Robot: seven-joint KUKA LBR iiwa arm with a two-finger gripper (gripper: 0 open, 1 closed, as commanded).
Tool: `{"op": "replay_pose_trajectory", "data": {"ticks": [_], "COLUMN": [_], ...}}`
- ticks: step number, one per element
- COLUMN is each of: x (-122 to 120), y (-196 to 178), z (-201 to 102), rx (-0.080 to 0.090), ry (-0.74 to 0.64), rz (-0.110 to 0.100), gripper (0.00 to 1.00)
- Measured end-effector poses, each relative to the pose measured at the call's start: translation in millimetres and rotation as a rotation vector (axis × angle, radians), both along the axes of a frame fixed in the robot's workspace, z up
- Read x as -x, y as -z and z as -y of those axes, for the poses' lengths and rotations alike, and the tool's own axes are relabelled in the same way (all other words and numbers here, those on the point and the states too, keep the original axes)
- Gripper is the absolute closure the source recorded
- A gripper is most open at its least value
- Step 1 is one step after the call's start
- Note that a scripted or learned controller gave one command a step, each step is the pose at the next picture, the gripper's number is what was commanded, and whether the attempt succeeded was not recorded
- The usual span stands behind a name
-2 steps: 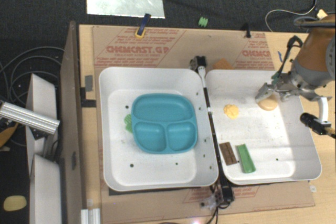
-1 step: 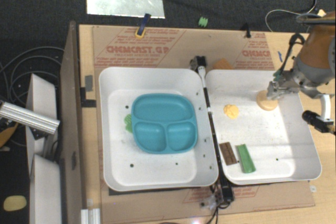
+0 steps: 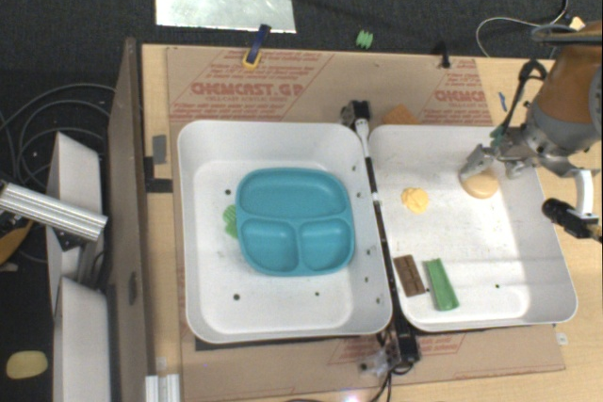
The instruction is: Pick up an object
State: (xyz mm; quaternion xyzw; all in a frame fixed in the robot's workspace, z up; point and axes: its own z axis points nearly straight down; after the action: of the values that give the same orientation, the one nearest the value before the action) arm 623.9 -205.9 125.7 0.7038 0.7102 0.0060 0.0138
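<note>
The gripper [image 3: 485,167], its opening impossible to tell, sat touching a tan rounded lump [image 3: 480,185] just below it, seemingly light and best pinched across its middle.

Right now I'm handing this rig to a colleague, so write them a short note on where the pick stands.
Gripper: low over the right bin's far right corner, at a tan lump. Whether it grips the lump can't be told.
Right bin also holds a yellow piece near the middle, and a brown block and green block side by side at the near edge.
Left bin: blue tray with a green item tucked at its left edge.
Done: arm is at the lump.
Left: confirm a grip and lift.
</note>
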Motion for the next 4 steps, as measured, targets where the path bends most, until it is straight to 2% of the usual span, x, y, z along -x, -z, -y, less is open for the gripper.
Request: {"op": "replay_pose_trajectory", "data": {"ticks": [1, 2, 3, 4], "x": [-15.4, -16.5, -15.1, -14.2], "y": [38.4, 25.9, 28.1, 39.1], "z": [1.7, 0.6, 0.6, -23.1], "rx": [-0.005, -0.008, -0.008, -0.009], "ry": [0.004, 0.002, 0.002, 0.003], "rz": [-0.02, -0.016, -0.02, -0.021], "gripper": [0.0, 1.0, 0.0, 0.0]}}
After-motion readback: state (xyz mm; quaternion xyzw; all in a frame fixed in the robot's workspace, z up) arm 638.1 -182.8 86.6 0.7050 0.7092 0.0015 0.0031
